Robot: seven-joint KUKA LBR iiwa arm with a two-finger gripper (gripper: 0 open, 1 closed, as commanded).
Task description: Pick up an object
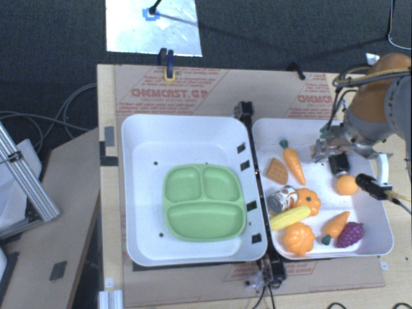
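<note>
camera view shows the claw (329,148) low in the right bin (386,237), near a carrot (294,164) and an orange ball (346,185); whether it is open or closed i cannot tell, and nothing is visibly held. these look like light, hard plastic toys, smooth and likely slippery. the carrot seems best taken across its thick middle. other toys crowd the bin's near end, leaving more room up top. the left bin (145,140) holds a green tray (205,201) on the worktop (193,92).
</note>
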